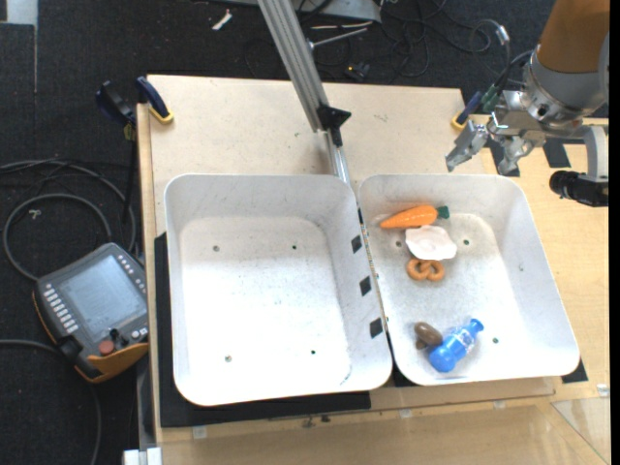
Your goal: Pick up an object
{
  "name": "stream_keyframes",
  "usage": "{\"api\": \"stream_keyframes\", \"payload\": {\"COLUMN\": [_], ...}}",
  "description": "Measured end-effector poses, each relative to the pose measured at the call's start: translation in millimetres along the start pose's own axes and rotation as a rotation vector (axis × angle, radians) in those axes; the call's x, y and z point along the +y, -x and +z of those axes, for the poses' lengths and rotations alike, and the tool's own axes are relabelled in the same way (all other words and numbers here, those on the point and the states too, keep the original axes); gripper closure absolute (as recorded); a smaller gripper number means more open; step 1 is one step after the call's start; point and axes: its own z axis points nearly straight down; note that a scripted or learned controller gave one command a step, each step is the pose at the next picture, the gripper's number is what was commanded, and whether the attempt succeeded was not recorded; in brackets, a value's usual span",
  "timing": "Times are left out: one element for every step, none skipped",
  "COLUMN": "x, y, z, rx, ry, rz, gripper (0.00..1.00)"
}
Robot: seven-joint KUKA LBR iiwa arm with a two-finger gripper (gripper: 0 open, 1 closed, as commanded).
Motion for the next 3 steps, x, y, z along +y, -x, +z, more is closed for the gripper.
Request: {"api": "stream_keyframes", "payload": {"x": [0.2,3.3,2.7], "y": [-0.2,8.1,14.8], "z": [-2.7,46.6,92.9], "rx": [-0.001,-0.001,-0.001], "ry": [0.003,0.001,0.001], "rz": [-0.002,0.002,0.003], "gripper": [0.00,0.00,0.00]}}
